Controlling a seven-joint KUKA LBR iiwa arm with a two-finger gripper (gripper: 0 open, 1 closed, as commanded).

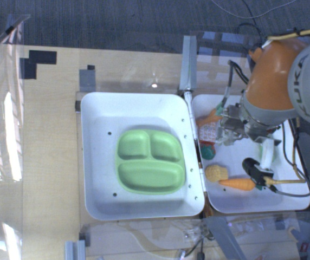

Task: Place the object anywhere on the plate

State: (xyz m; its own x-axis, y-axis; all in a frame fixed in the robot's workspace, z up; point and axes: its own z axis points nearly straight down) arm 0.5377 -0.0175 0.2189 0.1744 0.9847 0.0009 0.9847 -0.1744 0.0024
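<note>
plate (150,162) in left bin (98,145), carrot (236,184) in right bin (263,202)

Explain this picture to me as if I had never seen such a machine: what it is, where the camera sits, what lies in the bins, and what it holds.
One camera looks down at a slant on a wooden bench with two shallow white bins. The grey robot arm with an orange band reaches in from the right; its two-finger gripper hangs over the right white bin. I cannot tell whether it holds anything.

The left white bin holds a green plastic plate with three compartments, where an object should go. The right bin holds small toys: an orange carrot, a pale yellow round lump, a dark green ball and other pieces too blurred to name.
</note>
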